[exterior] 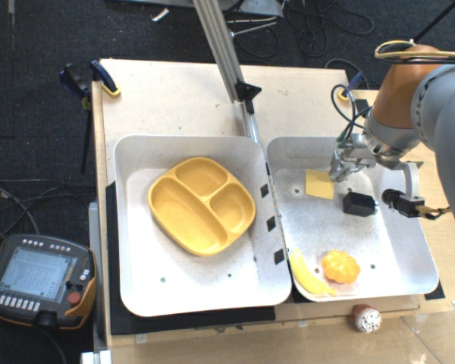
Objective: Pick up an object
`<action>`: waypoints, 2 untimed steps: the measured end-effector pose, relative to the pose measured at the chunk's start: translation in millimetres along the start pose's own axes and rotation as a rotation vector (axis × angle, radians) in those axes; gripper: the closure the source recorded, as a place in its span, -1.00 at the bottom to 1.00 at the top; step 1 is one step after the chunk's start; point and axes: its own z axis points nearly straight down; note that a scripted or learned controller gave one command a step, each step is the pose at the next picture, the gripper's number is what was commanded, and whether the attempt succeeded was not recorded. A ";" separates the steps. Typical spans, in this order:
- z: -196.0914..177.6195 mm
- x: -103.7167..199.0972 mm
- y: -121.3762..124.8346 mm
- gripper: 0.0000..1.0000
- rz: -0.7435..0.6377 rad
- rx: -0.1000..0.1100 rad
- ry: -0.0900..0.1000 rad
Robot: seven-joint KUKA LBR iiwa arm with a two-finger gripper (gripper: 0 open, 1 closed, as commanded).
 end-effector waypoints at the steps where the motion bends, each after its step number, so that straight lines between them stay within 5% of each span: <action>1: -47.0 -1.9 -5.9 1.00 0.005 -0.003 0.001; 2: -93.7 -8.2 -8.6 1.00 0.004 -0.003 0.000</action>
